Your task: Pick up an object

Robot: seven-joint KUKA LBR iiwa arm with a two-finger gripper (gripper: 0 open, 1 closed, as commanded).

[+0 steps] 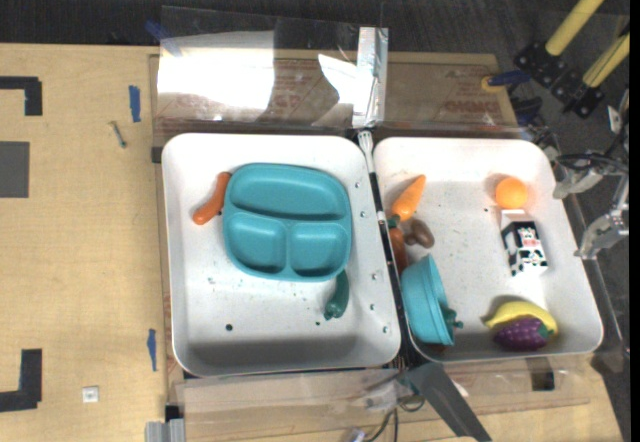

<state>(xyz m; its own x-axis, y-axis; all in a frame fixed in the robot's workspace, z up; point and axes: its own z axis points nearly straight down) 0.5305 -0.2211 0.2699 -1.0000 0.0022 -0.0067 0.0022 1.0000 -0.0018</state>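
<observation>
Gripper [600,220] sat at 3 o'clock off the right bin [575,330]; finger state could not be told.

robot hardware [600,205], part-visible at the right edge: thin metallic grey struts and brackets, pale silver fittings, dark cable-like loops among them; finer details too small to tell.
</observation>
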